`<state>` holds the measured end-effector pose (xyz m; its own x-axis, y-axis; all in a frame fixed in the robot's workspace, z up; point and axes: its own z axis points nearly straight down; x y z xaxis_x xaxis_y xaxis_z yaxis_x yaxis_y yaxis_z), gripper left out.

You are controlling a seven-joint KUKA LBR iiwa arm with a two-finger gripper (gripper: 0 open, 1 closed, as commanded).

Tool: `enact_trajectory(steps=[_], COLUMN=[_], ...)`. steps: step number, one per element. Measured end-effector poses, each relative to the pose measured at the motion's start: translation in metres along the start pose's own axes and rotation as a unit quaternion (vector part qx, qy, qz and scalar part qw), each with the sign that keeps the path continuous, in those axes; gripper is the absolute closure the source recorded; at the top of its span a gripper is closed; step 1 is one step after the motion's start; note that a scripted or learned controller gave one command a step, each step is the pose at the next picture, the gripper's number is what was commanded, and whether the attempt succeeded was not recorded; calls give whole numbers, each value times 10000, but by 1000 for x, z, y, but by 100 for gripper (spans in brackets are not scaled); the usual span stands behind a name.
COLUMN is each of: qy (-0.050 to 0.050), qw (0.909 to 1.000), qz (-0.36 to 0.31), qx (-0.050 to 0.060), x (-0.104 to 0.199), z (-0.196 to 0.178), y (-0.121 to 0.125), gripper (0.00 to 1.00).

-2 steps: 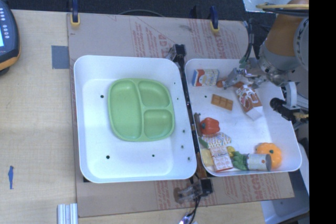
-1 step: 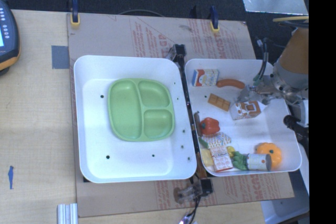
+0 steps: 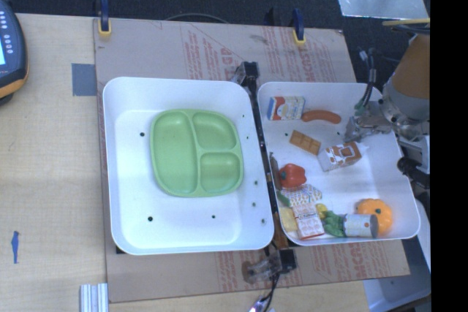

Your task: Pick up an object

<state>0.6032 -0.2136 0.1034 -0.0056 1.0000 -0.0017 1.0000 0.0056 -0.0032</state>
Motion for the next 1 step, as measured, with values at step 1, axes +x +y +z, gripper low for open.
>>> enact_trajectory(steps=[1], qy=[11], qw=[10000], qz=[-28], qx=[-6], x=[73], z=[11], y=[56], gripper=[100])
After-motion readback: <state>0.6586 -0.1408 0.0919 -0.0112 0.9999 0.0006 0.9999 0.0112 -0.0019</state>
